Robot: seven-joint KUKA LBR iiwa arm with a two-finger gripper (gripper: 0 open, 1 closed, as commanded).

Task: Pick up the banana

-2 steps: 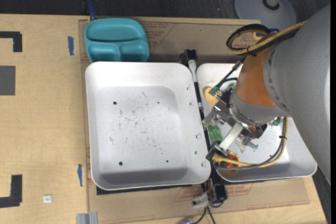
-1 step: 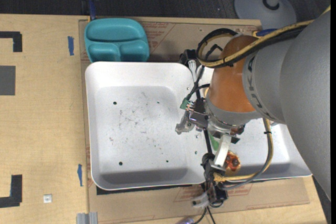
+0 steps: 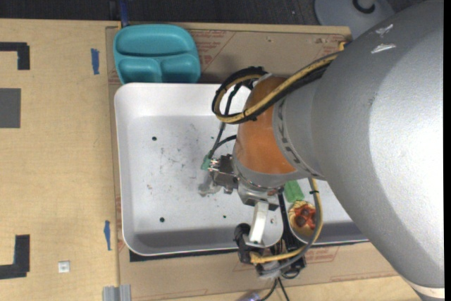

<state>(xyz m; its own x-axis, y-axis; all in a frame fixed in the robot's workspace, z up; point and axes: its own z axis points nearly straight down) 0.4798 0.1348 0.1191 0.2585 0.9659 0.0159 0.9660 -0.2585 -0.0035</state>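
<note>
I see the arm [image 3: 352, 123] low over the white bin [image 3: 141, 151], hiding most of it. Pincer state: can't tell. Banana location: can't tell. Teal tray [image 3: 156, 53] sits behind the bin.

Grey arm [image 3: 380, 123] reaching in from right (orange-banded wrist angled down)

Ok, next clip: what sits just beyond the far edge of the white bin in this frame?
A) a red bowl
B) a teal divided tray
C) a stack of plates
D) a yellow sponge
B: a teal divided tray, with separate compartments, rests on the bench against the far rim of the white bin.
</note>
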